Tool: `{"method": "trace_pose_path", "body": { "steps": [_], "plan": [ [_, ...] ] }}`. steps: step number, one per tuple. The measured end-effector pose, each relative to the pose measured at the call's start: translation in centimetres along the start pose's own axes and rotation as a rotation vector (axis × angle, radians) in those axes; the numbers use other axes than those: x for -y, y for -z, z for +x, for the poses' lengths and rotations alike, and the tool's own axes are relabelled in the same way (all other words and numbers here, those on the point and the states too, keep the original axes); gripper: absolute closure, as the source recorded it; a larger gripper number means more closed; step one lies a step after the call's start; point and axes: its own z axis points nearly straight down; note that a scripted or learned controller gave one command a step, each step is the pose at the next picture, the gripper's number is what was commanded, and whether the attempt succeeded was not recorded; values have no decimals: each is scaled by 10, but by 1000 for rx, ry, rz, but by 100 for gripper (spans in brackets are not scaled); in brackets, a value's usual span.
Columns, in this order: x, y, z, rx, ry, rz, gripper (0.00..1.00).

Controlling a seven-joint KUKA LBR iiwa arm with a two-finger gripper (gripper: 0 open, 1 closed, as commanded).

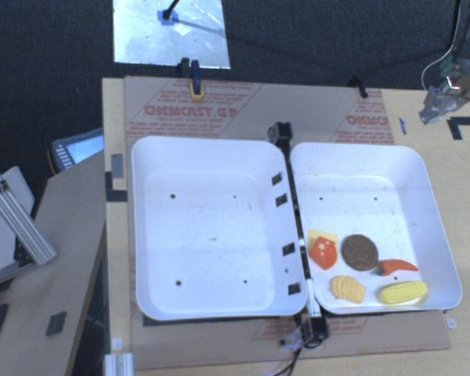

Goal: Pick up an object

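Observation:
The right bin (407,167) holds several small toy foods along its near edge. A yellow wedge with a red patch (323,249) lies beside a brown round disc (359,251). A red chili (397,267) rests just right of the disc. Below them sit a ridged yellow piece (348,289) and a yellow corn cob (403,292). My gripper (436,110) hangs at the upper right, beyond the right bin's far right corner and well away from the objects. Nothing shows in its grasp.
The left bin (211,151) adjoins the right one along a black-clipped divider (294,218). Both stand on a brown board (243,104). A shiny metal sheet (171,22) lies at the back, and a yellow-black clamp (195,81) grips the board's far edge.

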Motion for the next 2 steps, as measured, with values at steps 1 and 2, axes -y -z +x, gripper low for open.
{"method": "trace_pose_path", "body": {
  "steps": [1, 2],
  "plan": [
    [2, 8, 0, 0, -1, 4, 100],
    [2, 15, 0, 0, 0, 4, 100]
  ]
}}
